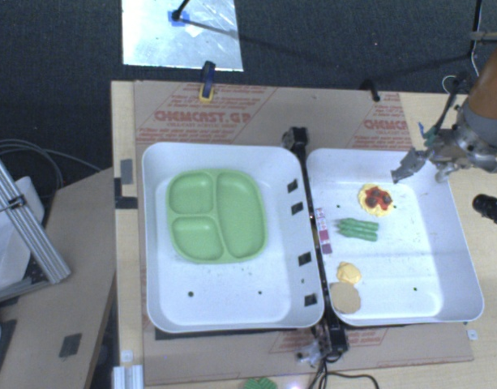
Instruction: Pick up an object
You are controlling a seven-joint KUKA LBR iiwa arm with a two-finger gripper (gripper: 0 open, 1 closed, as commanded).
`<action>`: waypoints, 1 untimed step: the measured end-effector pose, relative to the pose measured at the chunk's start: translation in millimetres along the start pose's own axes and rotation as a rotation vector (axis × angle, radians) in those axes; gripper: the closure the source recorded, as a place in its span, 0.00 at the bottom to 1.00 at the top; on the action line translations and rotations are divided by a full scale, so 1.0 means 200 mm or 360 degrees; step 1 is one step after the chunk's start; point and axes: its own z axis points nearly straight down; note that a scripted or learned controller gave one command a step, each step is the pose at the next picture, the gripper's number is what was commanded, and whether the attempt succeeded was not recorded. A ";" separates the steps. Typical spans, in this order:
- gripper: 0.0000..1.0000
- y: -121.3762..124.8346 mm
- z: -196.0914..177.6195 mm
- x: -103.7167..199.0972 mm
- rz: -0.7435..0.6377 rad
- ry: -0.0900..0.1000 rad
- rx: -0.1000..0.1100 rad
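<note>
Where the bins sit, board (pixel 201 113) reads CHEMCAST | end effector (pixel 418 162) over right bin (pixel 451 241) | grip state unclear

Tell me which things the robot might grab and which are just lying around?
Could be grabbed:
- yellow piece with red topping
- green beans
- small yellow piece
- tan round piece
The tool is above their bin.

Just lying around:
- green divided plate
- foil sheet

One fixed camera looks down slantwise on both bins (pixel 232 156) from above.
</note>
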 end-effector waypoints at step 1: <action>0.00 -0.30 0.55 0.26 0.0001 0.0010 0.0022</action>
